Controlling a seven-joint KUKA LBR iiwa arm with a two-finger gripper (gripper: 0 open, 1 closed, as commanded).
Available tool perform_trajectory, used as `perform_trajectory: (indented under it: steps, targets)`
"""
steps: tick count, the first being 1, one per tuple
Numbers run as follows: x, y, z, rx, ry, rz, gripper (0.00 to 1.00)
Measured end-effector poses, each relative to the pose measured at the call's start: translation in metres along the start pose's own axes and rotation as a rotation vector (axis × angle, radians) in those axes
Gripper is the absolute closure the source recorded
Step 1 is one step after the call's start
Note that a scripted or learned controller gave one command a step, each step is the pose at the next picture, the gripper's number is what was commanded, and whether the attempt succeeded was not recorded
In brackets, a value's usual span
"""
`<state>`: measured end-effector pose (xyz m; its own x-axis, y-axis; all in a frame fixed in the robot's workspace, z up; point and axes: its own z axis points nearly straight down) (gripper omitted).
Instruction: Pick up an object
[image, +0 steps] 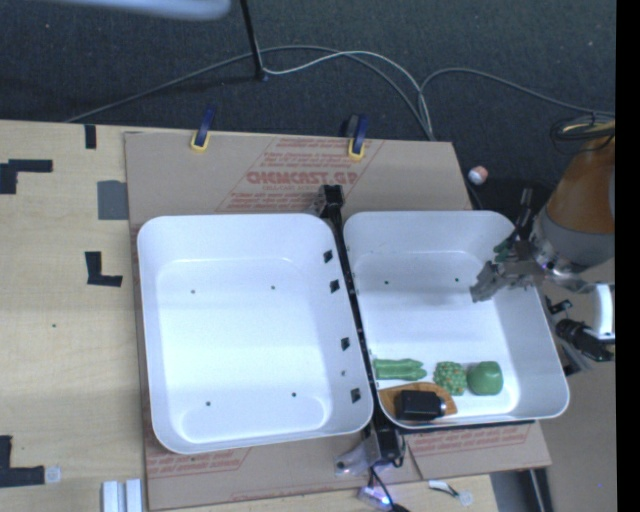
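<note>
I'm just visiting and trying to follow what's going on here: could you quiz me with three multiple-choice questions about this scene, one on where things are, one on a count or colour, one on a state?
1. Where do the small objects lie?
A. Left bin
B. Right bin, near edge
C. On the cardboard

2. How many green objects are there?
A. One
B. Three
C. Five

3. Where is the gripper?
A. At the right bin's right rim
B. Over the left bin
C. On the black object

Answers: 
1 B, they cluster in the right bin. 
2 B: green pod, broccoli-like piece, green ball. 
3 A, the gripper sits apart from the black object.
</note>
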<state>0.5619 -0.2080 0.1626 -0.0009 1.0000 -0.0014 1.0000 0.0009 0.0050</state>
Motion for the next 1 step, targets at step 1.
perform_trajectory:
  steps: [1]
  targets:
    - [-0.0039,-0.0063,-0.0584,0.000,0.000,0.001,1.00]
